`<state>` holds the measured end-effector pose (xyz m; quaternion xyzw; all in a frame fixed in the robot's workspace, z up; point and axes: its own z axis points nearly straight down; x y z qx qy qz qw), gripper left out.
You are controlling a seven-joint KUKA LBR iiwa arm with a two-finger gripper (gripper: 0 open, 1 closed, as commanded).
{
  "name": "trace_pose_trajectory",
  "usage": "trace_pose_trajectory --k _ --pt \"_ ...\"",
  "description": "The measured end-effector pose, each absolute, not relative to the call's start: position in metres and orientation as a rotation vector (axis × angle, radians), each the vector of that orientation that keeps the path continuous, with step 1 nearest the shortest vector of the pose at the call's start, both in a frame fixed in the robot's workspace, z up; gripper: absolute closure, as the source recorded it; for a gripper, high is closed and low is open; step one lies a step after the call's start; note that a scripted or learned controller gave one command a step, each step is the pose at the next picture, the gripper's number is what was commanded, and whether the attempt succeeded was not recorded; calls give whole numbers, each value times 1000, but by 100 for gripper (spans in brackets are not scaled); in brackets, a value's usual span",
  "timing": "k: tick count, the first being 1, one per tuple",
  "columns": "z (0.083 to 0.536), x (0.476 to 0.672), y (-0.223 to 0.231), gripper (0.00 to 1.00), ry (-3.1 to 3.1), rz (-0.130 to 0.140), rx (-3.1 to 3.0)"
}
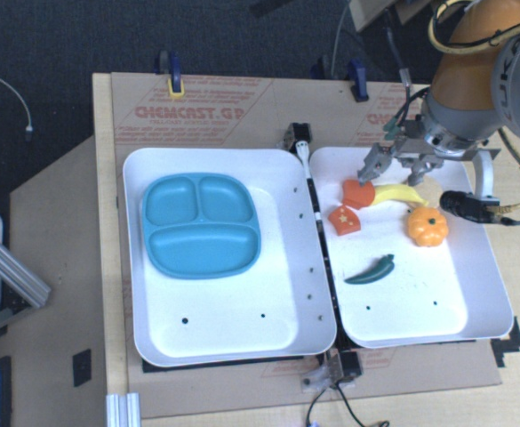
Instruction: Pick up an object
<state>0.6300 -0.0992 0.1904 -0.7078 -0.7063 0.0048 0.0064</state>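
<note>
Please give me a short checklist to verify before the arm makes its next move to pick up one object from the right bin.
1. Objects are inside the right bin: ok; red piece, smaller red piece, banana, orange pumpkin, green pepper.
2. Gripper is over the right bin: ok; above the banana and red piece.
3. Something is between the fingers: cannot tell.
4. Target stands apart from neighbours: not ok; the red piece touches the banana.
5. Blue tray is away from the arm: ok; it lies in the left bin.
</note>
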Motion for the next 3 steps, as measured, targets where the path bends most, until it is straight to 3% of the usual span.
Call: trace_pose_trajectory --k 1,3 --pt "198 633 -99 0 -2221 1 -2220" --pt "111 626 -98 0 -2217 7 -2217"
